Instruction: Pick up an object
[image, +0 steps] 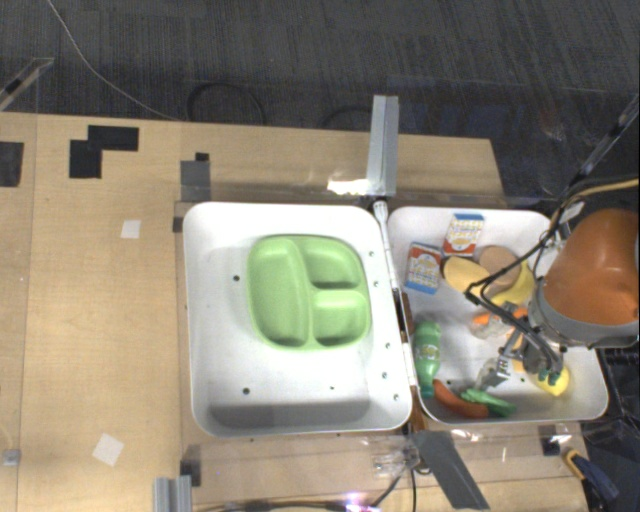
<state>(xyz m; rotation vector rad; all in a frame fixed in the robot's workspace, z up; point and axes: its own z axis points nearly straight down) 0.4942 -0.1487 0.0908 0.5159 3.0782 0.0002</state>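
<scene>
arm (590, 280) low over right bin (597, 400) amid toy food.

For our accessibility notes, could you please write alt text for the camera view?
The arm's hand hangs low over toy food in the right bin, beside a green bottle. The left bin holds a green divided tray.

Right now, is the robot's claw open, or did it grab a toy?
Gripper: low in the right bin, among the toys near the green bottle. Open, shut or holding something: it cannot be told from this view.
</scene>
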